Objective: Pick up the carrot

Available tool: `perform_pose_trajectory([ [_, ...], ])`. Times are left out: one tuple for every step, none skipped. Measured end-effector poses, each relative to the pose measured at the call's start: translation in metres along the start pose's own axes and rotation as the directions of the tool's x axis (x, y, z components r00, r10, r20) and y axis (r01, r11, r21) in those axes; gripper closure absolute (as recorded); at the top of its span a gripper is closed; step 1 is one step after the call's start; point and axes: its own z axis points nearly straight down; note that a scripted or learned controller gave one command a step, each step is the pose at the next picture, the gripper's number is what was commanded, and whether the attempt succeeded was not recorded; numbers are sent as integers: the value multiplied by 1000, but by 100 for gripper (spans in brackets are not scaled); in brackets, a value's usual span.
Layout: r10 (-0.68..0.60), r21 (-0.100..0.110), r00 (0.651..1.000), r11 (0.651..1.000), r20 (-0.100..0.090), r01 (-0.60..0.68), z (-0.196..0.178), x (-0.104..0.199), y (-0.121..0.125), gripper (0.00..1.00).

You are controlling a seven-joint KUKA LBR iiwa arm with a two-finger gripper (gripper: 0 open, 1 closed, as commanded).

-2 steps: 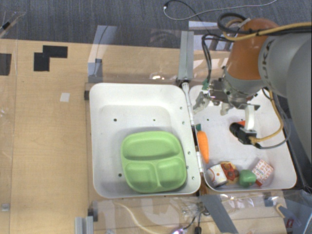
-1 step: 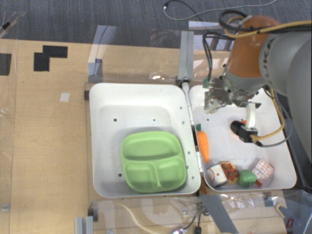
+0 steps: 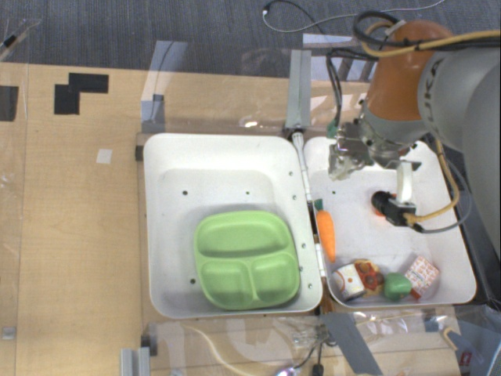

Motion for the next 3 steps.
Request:
perform_pose_trajectory([
  [0,0,1000,1000,0,0,0,0,0,0],
  [-18,-2,1000,1000,2,18,16,5,-59,0],
  [31,-1,1000,1000,1,-31,16,26,-84,0],
])
